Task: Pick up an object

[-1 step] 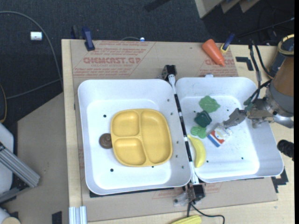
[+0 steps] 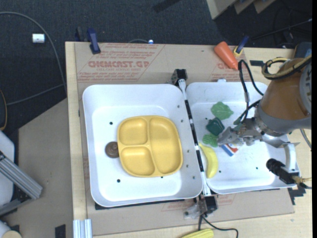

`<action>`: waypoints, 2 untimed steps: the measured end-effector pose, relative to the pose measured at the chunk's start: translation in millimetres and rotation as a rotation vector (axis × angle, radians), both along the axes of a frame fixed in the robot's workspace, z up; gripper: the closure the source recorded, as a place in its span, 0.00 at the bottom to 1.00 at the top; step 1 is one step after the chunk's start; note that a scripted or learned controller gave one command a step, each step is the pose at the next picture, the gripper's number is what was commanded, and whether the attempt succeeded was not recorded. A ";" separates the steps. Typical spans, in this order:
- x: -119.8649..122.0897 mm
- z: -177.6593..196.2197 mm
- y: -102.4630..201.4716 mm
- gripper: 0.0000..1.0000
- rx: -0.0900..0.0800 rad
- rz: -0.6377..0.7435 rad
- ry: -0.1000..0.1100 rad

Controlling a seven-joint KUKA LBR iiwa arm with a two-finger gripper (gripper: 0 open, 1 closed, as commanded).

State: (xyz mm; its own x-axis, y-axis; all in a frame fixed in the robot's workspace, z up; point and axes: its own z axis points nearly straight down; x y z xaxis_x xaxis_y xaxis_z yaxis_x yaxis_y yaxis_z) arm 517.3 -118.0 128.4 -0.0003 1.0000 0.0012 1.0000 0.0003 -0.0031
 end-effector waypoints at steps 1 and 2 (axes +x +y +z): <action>56.1 -39.4 15.2 0.00 -0.003 0.001 -0.012; 100.8 -43.4 4.3 0.00 -0.002 0.001 -0.004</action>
State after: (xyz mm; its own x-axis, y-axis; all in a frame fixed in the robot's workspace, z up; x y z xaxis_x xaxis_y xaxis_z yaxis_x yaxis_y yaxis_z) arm 618.0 -113.7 85.0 -0.0012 1.0000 -0.0007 1.0000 0.0012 0.0009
